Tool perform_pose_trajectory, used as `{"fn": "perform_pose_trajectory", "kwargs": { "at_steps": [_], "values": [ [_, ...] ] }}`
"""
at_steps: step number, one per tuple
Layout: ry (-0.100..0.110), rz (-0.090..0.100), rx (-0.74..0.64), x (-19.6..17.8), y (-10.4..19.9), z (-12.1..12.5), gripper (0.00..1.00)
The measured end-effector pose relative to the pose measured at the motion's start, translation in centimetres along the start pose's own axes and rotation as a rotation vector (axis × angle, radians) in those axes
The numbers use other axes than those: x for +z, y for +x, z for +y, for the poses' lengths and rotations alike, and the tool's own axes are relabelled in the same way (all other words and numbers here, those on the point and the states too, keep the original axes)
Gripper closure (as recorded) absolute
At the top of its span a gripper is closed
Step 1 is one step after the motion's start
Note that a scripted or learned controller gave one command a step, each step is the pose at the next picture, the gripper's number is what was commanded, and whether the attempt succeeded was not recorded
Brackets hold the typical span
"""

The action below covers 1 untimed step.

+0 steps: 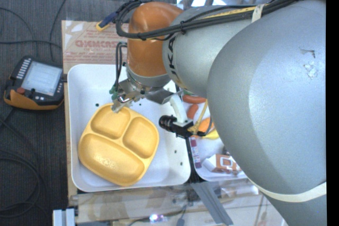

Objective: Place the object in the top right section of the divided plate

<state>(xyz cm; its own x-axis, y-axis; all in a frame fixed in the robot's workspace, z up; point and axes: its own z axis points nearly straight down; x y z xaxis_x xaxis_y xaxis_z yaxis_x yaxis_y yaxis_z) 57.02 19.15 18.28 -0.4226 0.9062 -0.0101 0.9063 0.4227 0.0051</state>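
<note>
A yellow divided plate (119,144) with three sections lies in the left white bin (85,79), turned at an angle. My gripper (119,101) hangs low over the plate's far rim, above the section nearest the bin's back. A small green bit (112,91) shows at the gripper's left side; I cannot tell what it is. The grey arm with its orange band (151,39) hides the bin's back right part.
The right bin (212,176) is mostly under the arm. Showing in it are an orange-red thing (194,99), a yellow thing (212,134), a printed carton (229,164) and a slim bottle-like item (195,154). A teach pendant (34,84) lies left of the bench.
</note>
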Motion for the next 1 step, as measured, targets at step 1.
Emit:
{"fn": "perform_pose_trajectory", "kwargs": {
  "at_steps": [1],
  "values": [
    [-0.053,-0.011,-0.354,-0.51,2.69,-2.25,1.00]
  ]
}}
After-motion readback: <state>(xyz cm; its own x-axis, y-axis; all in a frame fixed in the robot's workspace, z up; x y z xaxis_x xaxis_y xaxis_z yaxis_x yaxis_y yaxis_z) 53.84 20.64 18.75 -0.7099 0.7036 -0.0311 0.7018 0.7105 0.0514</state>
